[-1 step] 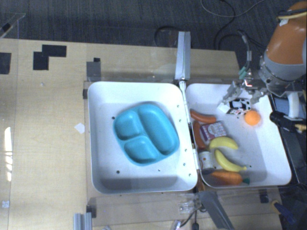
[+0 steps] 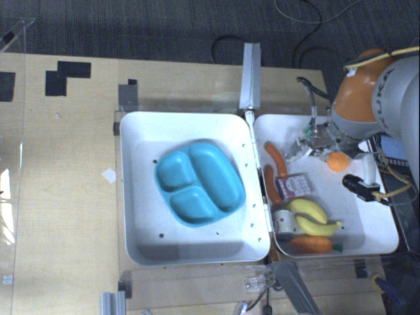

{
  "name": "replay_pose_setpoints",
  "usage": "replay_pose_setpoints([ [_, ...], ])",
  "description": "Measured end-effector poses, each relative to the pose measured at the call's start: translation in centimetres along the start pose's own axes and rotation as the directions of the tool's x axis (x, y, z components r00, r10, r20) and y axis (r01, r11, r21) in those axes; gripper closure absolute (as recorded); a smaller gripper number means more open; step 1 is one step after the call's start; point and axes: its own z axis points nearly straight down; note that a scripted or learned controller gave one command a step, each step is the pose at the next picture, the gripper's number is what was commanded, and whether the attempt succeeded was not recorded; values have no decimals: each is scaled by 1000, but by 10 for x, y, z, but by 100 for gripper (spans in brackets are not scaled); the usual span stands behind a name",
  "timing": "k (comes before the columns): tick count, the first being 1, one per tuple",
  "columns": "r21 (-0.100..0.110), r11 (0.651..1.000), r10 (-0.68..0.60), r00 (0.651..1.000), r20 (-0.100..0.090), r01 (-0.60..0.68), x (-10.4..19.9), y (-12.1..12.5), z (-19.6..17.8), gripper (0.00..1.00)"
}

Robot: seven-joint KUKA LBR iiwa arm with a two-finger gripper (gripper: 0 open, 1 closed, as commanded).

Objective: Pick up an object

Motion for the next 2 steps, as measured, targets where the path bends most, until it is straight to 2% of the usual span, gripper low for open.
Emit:
replay_pose_setpoints([
  [1, -2, 1000, -1, 1000, -1, 1, 1, 2, -9, 100],
  [2, 0, 995, -98, 995, 1, 98, 27, -4, -150, 100],
])
